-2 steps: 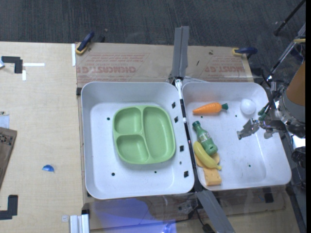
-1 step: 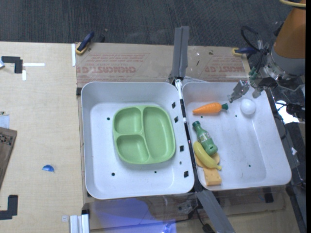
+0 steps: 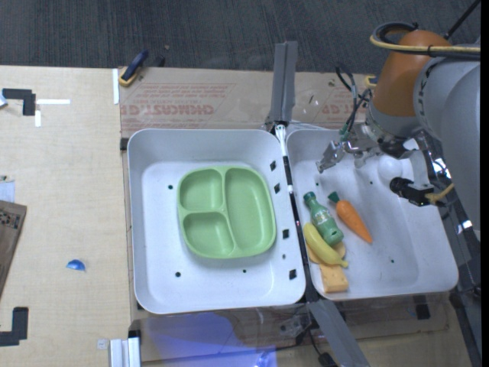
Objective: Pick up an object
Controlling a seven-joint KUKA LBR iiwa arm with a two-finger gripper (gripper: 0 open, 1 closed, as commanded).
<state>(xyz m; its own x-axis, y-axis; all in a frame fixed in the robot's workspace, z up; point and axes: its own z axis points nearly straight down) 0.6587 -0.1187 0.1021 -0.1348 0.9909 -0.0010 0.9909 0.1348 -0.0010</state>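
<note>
Sponge, banana, bottle, carrot: clustered touching at right bin's seven o'clock. Gripper at eleven o'clock, above them; whether clenched, cannot tell. Risk: crowding, so fingers may jam or nudge neighbours. Tray: left bin.

Dark grey carpet spans the top; a pale wood bench fills the left; cardboard lies behind the bins; bluish light glows at the bottom
</note>
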